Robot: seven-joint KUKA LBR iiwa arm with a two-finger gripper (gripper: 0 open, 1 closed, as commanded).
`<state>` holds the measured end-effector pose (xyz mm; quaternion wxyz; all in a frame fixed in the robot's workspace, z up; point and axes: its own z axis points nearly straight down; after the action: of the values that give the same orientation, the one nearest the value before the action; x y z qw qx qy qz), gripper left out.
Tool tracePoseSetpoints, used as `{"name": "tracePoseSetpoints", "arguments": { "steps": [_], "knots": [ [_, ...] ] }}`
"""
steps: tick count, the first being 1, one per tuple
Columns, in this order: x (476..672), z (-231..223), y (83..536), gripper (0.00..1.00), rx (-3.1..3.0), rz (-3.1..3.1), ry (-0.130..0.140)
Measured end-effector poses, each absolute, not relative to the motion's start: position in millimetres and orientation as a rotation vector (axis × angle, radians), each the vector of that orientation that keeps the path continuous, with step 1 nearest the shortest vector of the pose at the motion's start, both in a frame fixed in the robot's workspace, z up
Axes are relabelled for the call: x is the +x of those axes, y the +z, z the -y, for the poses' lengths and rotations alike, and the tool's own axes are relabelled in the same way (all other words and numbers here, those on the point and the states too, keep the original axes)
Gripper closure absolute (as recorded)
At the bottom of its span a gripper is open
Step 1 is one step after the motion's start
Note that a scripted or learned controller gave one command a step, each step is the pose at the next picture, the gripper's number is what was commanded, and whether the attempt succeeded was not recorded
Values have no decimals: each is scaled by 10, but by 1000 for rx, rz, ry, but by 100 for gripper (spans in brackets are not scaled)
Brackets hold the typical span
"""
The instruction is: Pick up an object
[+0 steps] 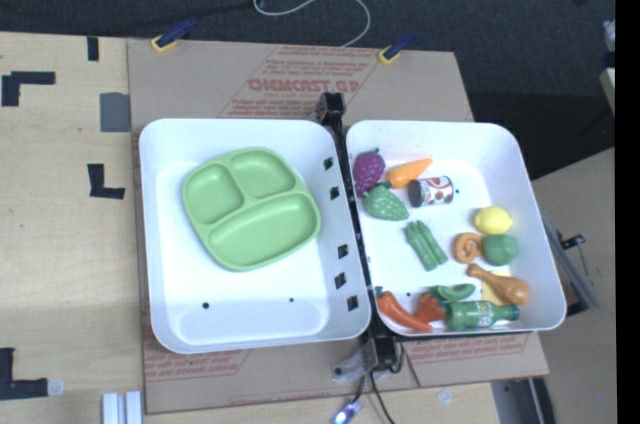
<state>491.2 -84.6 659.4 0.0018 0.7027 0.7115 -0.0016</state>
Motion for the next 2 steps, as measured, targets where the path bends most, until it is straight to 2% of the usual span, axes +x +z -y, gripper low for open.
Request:
{"name": "tracePoseSetpoints", "arguments": {
  "steps": [2],
  "knots": [
    [4923, 834, 6793, 100, 2202, -2235, -4]
  ]
}}
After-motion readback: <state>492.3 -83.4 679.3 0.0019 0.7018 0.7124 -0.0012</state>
